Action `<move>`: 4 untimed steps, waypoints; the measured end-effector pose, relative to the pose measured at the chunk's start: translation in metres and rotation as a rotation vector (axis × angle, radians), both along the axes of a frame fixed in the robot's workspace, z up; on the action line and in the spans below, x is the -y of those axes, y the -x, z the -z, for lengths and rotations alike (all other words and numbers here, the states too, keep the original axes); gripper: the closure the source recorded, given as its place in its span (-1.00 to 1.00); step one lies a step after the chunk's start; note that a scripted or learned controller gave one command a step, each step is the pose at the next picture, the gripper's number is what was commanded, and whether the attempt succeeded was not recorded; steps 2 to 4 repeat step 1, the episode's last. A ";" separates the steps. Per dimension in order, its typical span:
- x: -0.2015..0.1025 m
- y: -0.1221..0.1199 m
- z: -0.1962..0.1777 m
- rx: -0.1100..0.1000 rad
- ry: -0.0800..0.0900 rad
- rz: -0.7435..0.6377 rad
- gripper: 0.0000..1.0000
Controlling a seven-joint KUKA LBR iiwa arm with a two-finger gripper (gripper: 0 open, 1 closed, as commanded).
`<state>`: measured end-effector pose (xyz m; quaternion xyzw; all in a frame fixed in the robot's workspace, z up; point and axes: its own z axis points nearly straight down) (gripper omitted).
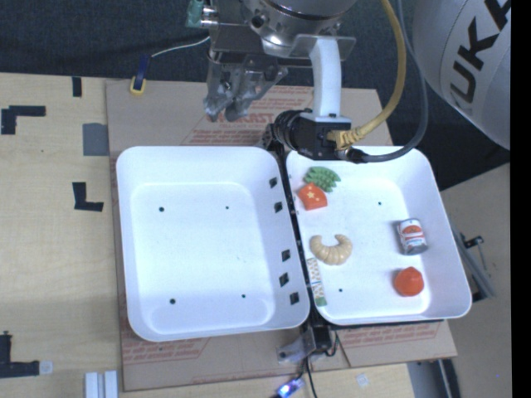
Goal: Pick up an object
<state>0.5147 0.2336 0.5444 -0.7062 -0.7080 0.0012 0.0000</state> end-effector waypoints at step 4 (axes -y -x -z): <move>-0.001 0.000 -0.010 -0.001 0.001 -0.002 1.00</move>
